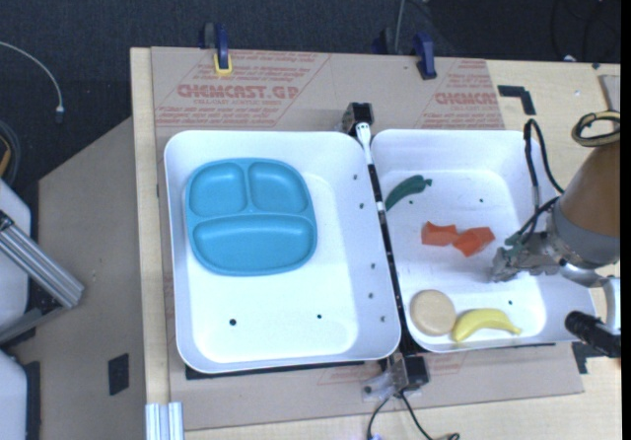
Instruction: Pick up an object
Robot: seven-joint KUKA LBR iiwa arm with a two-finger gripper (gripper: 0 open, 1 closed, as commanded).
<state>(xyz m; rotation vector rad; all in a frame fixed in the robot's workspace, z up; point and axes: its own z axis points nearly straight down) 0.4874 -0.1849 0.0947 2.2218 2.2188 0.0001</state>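
The right bin (493, 157) holds a dark green pepper-like piece (406, 189) near its back left, an orange-red piece (457, 237) in the middle, a beige round cookie (433, 311) and a yellow banana (484, 324) at the front. My gripper (510, 263) hangs low over the bin's right side, just right of the orange-red piece and above the banana. Nothing shows between its fingers.
The left bin (276, 330) holds a blue divided plate (252, 215) in its back half. A black divider strip (376, 206) runs between the bins. Blue clamps (221, 45) sit on the cardboard bench's back edge. The arm's orange band (596, 196) is at the right.
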